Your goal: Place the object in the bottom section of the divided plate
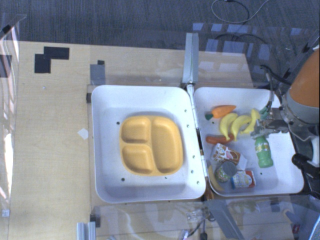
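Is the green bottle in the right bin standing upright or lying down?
Lying down: the green bottle rests lengthwise on the right bin's floor, just below the gripper.

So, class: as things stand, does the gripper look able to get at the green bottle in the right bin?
Probably yes. The gripper hovers just above the green bottle, which lies apart from the bananas, with nothing on top of it.

No text, brand, number or sign can be read anywhere. The printed wrapper (226, 154) and the small carton (243, 179) in the right bin (295, 184) carry coloured printing, but it is too small and blurred to make out
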{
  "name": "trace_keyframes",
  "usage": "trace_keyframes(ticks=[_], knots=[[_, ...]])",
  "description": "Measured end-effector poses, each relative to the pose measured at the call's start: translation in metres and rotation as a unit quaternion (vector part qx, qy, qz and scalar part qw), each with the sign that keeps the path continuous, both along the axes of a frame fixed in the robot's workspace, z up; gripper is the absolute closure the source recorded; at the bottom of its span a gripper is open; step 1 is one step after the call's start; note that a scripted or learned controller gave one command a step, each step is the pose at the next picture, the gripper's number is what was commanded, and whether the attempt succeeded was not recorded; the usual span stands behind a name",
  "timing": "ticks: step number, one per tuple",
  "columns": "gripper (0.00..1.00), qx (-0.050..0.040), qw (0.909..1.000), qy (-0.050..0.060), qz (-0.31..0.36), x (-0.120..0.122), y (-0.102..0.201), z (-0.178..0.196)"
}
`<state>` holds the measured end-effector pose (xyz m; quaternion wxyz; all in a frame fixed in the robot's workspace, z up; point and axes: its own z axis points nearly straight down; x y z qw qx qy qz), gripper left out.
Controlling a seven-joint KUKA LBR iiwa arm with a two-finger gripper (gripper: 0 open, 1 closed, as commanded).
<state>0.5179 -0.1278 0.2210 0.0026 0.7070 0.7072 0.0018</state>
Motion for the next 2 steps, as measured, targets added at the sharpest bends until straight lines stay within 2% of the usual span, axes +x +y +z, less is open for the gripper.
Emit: trace_keyframes(ticks=[1,2], knots=[[1.0,0.0005,0.9998,0.001,-0.019,0.03,0.056,0.023],[1.0,0.001,0.9993,0.003,-0.038,0.032,0.141,-0.033]])
